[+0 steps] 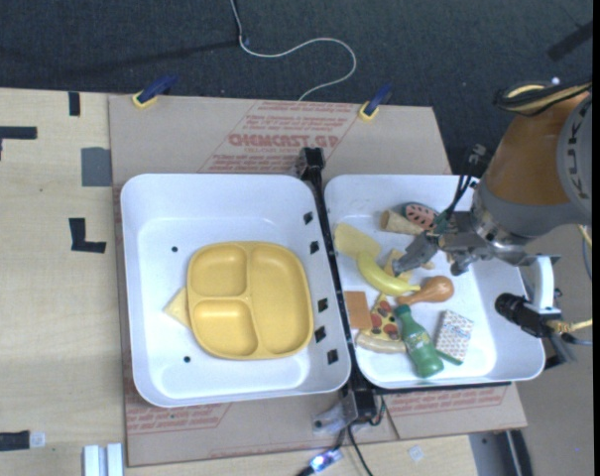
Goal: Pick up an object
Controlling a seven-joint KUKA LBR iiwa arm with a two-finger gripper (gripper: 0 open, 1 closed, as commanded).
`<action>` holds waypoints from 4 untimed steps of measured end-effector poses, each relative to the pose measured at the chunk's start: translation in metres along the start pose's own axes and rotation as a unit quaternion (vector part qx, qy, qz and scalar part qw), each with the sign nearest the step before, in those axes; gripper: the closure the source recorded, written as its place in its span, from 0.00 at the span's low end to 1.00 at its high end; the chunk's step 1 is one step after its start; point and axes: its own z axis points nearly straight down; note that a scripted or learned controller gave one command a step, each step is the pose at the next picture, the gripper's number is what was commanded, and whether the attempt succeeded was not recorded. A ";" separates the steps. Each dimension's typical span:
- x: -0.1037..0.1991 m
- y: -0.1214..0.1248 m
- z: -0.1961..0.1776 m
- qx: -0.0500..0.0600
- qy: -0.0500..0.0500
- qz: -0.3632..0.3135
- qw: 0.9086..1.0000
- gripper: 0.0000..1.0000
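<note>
Looking down at the counter (pixel 42 266), I see two white bins side by side on a sheet of cardboard (pixel 280 137) that is held by clips at its far edge, presumably so the whole setup cannot slide.

Biggest in the scene is the arm (pixel 538 167), grey with an orange band, reaching in from the right and bending down over the right bin (pixel 508 365). The left bin (pixel 151 216) carries a yellow divided plate (pixel 250 298), lying flat in the middle and well apart from the action; my guess is it serves as a place to drop things.

In the right bin the toys are heaped toward the left wall: a banana (pixel 371 262) running at a slant, a green bottle (pixel 419 343) lying on its side, a pizza slice (pixel 381 325) just beside it, a brown piece (pixel 433 289) touching the banana's tip, a patterned packet (pixel 454 334) and a small dark toy (pixel 415 214) near the far rim.

The gripper (pixel 425 251) sits low over the pile, its jaws just beside the banana's upper end. Whether they are spread or closed I cannot tell, and nothing visibly sits between them. I judge the banana to be the likely target, since the jaws point at it.
</note>
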 end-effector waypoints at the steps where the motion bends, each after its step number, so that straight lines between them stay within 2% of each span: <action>1: 0.000 0.003 -0.007 -0.006 -0.001 -0.002 1.000 0.00; 2: -0.002 -0.004 0.056 -0.004 -0.001 -0.001 1.000 0.00; 3: 0.000 0.001 0.097 -0.014 -0.002 -0.003 1.000 0.00; 4: 0.000 0.001 0.088 -0.014 -0.002 -0.003 1.000 1.00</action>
